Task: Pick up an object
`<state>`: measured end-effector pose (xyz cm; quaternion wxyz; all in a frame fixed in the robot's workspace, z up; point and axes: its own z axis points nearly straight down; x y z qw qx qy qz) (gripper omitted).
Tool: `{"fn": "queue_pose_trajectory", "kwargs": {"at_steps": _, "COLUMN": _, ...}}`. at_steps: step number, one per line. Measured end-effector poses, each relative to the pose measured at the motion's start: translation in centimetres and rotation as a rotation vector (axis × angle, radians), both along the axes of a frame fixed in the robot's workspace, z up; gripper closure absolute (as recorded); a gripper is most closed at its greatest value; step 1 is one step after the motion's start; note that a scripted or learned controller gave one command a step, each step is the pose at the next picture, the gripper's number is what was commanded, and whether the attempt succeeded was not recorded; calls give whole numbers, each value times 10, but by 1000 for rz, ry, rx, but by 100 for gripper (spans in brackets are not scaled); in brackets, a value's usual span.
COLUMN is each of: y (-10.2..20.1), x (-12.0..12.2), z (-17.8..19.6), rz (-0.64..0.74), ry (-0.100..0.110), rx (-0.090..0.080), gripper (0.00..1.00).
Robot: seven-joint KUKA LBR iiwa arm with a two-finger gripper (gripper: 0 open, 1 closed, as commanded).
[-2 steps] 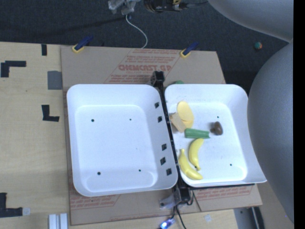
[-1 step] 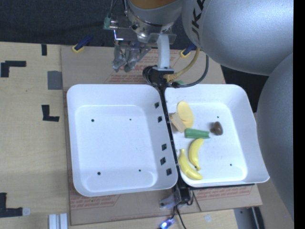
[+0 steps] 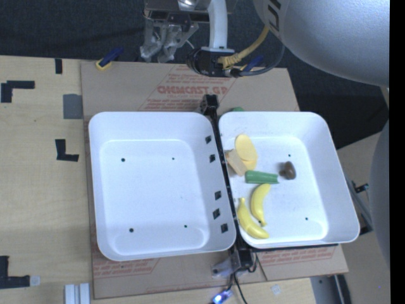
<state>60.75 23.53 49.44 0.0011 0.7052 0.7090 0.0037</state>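
**Nothing picked yet: gripper parked beyond the bins**

Wooden bench [image 3: 38, 189] and a cardboard sheet [image 3: 126, 94] are seen beneath two white bins set side by side. Nearest the camera, in the right bin [image 3: 316, 230], two bananas [image 3: 253, 213] are laid close together, one touching the near wall by the divider. Just beyond them a green piece [image 3: 261, 177] is seen lying flat, with a small brown object [image 3: 288, 170] just beside its right end. Further back, a yellow disc [image 3: 246, 149] is propped against a tan block [image 3: 235, 163] near the divider. The left bin [image 3: 104, 132] is seen alongside.

Farthest off, past the bins' back edge, the gripper [image 3: 158, 46] is held above the cardboard, well apart from every object. Nothing is seen between its fingers; whether they are spread or closed cannot be told at this distance.

By this showing the pick is judged not yet begun: an object is to be chosen, approached, gripped and lifted.
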Motion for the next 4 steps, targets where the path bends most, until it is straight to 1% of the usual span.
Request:
{"fn": "queue_pose_trajectory", "kwargs": {"at_steps": 1, "y": -2, "x": 47, "z": 43, "rz": -5, "ry": 1, "rx": -4, "gripper": 100}}
{"fn": "queue_pose_trajectory", "kwargs": {"at_steps": 2, "y": -4, "x": -41, "z": -82, "rz": -2, "ry": 25, "rx": -9, "gripper": 100}}
{"fn": "queue_pose_trajectory", "kwargs": {"at_steps": 3, "y": -1, "x": -90, "z": 34, "rz": 1, "ry": -3, "rx": 2, "gripper": 100}}
{"fn": "queue_pose_trajectory", "kwargs": {"at_steps": 4, "y": -3, "x": -107, "z": -234, "rz": -4, "ry": 26, "rx": -13, "gripper": 100}}
